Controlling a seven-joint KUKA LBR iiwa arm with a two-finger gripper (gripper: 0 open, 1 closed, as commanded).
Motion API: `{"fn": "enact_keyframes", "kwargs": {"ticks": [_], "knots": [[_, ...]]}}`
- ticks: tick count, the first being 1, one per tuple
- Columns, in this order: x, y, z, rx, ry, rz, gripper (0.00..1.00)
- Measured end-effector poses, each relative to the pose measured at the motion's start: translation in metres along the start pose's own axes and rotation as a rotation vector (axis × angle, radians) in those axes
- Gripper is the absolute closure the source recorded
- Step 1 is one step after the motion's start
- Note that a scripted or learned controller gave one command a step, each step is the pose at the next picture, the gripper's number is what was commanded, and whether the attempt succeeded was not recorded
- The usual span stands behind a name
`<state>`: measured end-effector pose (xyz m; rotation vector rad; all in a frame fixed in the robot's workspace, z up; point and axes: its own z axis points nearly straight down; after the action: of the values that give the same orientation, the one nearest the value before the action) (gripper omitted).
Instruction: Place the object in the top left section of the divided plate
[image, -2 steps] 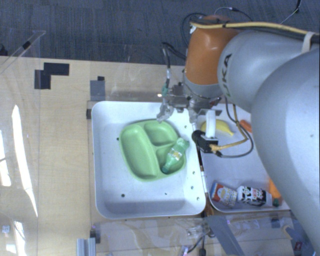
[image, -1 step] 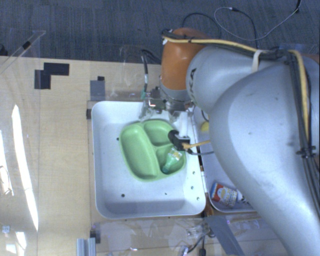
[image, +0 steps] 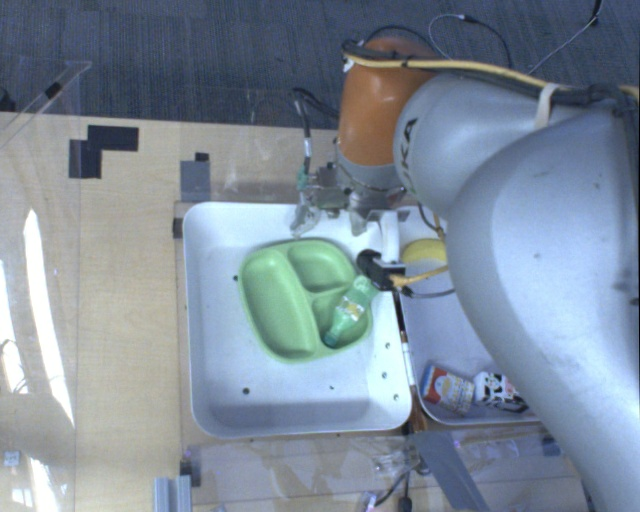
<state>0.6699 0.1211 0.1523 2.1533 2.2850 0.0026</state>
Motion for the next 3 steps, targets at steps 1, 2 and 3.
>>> {"fn": "enact_keyframes", "kwargs": {"ticks": [1, 2, 3], "knots": [[0.012, 0.0, 0.021, 0.001, 0.0, -0.127, 0.0], [0.017, 0.001, 0.013, -0.001, 0.001, -0.361, 0.0], [0.018, 0.003, 0.004, -0.004, 0.002, -0.361, 1.0]]}}
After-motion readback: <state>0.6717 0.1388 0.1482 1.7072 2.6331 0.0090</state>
